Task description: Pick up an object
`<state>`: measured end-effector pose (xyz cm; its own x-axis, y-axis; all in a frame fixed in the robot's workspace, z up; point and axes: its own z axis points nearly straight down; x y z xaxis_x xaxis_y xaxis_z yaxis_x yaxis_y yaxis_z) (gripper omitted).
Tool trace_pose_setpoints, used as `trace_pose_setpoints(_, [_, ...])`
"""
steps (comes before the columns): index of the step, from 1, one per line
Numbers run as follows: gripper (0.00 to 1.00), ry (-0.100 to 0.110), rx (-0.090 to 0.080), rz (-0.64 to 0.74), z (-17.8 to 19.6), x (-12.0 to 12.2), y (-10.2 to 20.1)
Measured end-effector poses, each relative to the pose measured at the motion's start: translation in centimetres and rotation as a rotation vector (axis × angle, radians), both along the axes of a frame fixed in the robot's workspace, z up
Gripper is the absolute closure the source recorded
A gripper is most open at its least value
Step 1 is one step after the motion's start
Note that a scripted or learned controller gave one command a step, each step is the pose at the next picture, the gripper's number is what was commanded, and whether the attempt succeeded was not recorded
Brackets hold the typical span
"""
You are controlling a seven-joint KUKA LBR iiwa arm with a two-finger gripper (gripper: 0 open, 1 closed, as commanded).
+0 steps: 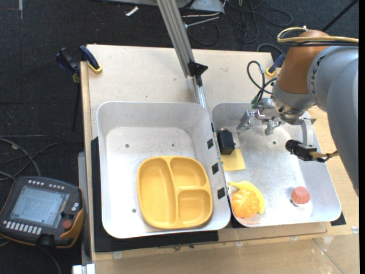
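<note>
- Black block (226,141) sits in the right-hand bin (274,173), tight against the wall next to the other bin.
- One corner of it rests on a flat yellow square (235,161).
- A round orange and yellow thing (247,201) lies by the front rim of the same bin. It may be a toy fruit, but I cannot tell for sure.
- A small red-orange thing (300,196) lies in the front corner, well apart from the block. It is too small to name.
- The claw (255,127) hangs over the back part of this bin, near the block but not touching it.
- Its two shiny fingers (244,123) are spread apart, and nothing is between them.
- The grey and orange arm (319,67) comes in from the right, and the picture's edge cuts it off.
- The arm covers the back right corner of the bin.
- The left-hand bin (105,124) holds a yellow plate with three parts (174,192).
- A silver pole (179,36) slants over the bench (142,73), and its top is cut off.
- A grey control pad (40,210) lies on the dark floor at the left.
</note>
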<state>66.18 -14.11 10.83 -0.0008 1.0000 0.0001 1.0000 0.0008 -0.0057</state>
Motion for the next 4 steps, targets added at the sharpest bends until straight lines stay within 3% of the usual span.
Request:
trace_pose_setpoints(1, [1.00,-0.008,-0.002,0.000,1.5,0.2,0.0])
trace_pose_setpoints(3, [1.00,-0.014,-0.003,0.000,12.4,0.1,-0.6])
trace_pose_setpoints(4, [1.00,-0.011,-0.001,0.001,14.5,0.2,-0.6])
